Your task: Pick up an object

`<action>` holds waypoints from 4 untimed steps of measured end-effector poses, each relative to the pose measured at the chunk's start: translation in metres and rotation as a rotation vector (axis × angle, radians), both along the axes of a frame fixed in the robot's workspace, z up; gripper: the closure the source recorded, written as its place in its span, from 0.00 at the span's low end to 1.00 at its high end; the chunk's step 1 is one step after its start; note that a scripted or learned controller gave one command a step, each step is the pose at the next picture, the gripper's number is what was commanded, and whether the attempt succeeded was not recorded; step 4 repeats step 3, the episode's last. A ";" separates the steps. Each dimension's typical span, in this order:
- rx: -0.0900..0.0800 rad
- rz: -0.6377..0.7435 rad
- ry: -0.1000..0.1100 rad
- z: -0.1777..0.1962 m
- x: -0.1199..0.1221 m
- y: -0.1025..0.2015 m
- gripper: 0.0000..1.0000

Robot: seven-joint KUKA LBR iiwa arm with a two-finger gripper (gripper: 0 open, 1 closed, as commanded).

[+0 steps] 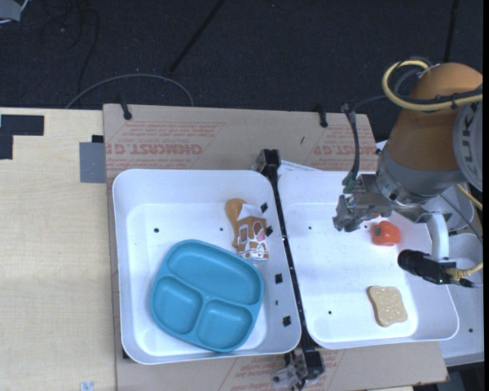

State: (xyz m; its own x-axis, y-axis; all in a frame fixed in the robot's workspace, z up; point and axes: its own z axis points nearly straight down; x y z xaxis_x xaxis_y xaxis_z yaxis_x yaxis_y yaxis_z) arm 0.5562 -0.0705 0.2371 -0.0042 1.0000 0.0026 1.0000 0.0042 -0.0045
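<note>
My gripper hangs over the upper middle of the right bin, pointing down and to the left. Just to its right a small red, tomato-like object rests on the bin floor, close to the gripper but not between its jaws. A slice of toast lies flat near the bin's front right corner.
The left bin holds a blue divided plate, with a small printed packet and a brown piece by the dividing wall. The arm's orange band looms over the right bin's far right side.
</note>
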 end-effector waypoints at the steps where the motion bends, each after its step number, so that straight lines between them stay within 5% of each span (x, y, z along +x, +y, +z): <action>1: -0.001 0.001 -0.002 0.007 0.007 0.054 1.00; 3: -0.001 0.001 -0.001 0.000 0.009 0.149 1.00; 4: -0.001 0.001 -0.001 0.000 0.009 0.149 1.00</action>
